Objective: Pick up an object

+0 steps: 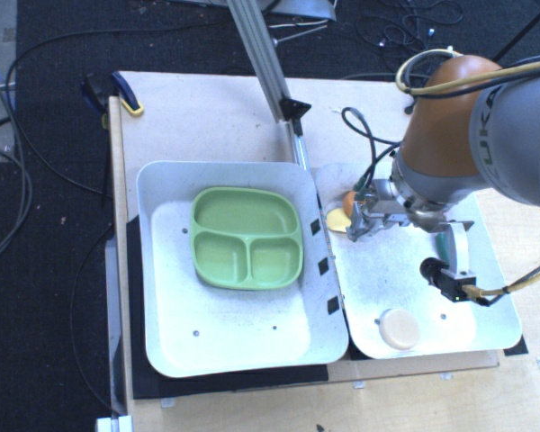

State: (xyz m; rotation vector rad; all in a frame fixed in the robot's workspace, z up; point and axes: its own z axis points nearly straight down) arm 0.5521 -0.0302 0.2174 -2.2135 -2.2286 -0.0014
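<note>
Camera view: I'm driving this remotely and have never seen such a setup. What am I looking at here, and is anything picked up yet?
One fixed camera looks down at a slant on a bench with two shallow white bins. The grey and orange machine entering from the right is the robot arm; its gripper is low in the right bin, beside a small yellow and orange object near that bin's left wall. Whether it grips that object is not clear. A pale round object lies near the front of the same bin. The left bin holds a green divided plate.
</note>
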